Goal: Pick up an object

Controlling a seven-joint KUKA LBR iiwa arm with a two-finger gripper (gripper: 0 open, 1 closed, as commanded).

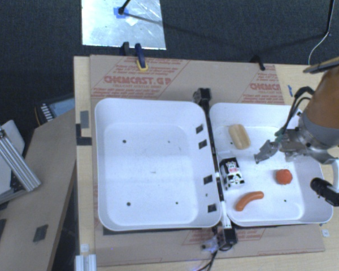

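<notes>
Hovering over the right bin (311, 210), gripper (264, 153) unclenched, nothing between its 2 fingers. Lying apart on that bin's floor: tan bread roll (239, 136) toward the back, red tomato (283, 176) just right of the fingertips, orange sausage (248, 200) near the front, black-and-white carton (232, 172) beside the divider.
</notes>
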